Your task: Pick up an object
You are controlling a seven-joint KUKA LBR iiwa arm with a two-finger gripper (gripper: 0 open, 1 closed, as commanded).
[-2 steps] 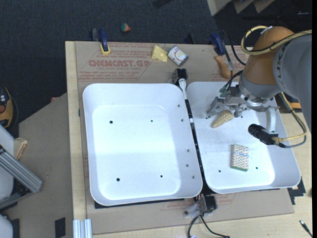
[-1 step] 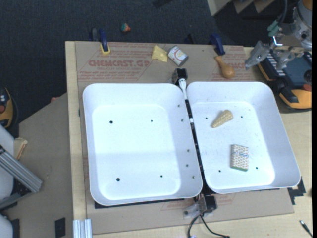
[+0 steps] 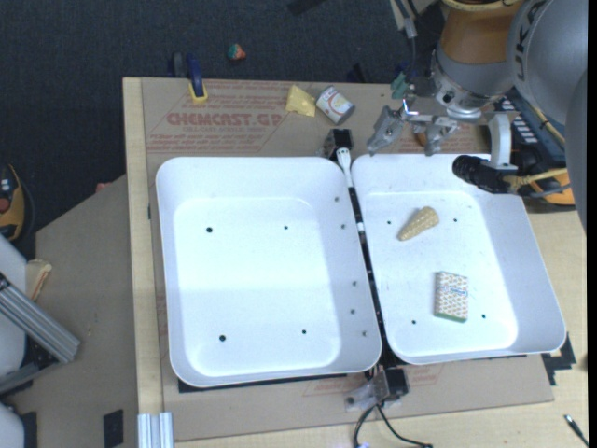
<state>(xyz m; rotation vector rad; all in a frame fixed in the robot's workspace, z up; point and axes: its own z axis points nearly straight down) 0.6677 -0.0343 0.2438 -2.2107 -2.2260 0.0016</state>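
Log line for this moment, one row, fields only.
arm: above the far edge of right bin | gripper: open, holding nothing | right bin: cone-shaped piece, patterned block | pick: not yet done

Open room over the right bin [image 3: 522,241] — just cone [image 3: 418,222] and packet [image 3: 451,296], well apart.

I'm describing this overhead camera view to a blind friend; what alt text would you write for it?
A grey robot arm's open gripper hovers above the far edge of the right white bin, holding nothing. That bin contains a tan cone-shaped piece and a small patterned packet; the left white bin sits beside it.
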